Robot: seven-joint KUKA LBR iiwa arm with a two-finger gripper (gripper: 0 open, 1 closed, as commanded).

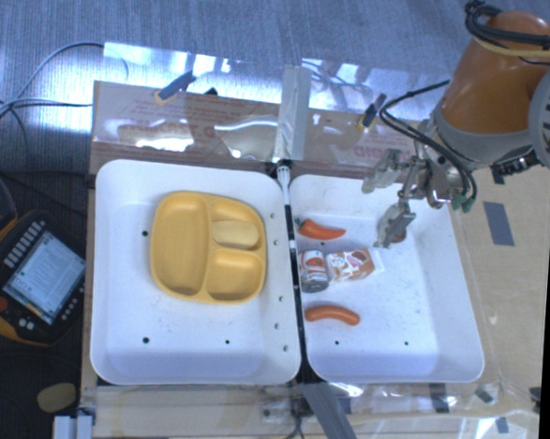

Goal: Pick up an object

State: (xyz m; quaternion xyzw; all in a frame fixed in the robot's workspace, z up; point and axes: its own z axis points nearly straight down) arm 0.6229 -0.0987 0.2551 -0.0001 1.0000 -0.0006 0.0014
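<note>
Two white bins sit side by side on the bench. The left bin holds a yellow tray with three compartments, lying flat a little toward the far side of the bin.

The right bin holds three small things, all in its left part close to the divider between the bins. Farthest is a carrot, orange with a green tip pointing left. Just nearer lies a can on its side, with a flat packet touching it on the right. Nearest is a sausage, lying left to right, apart from the can.

The arm reaches in from the far right, its orange band above the far right corner of the right bin. The gripper hangs over the far part of that bin, to the right of the carrot and apart from it. Nothing shows between its fingers; whether they are spread or closed I cannot tell, since they overlap from this angle.

A pendant with a lit screen lies on the floor to the left of the bench, cables running from it.
</note>
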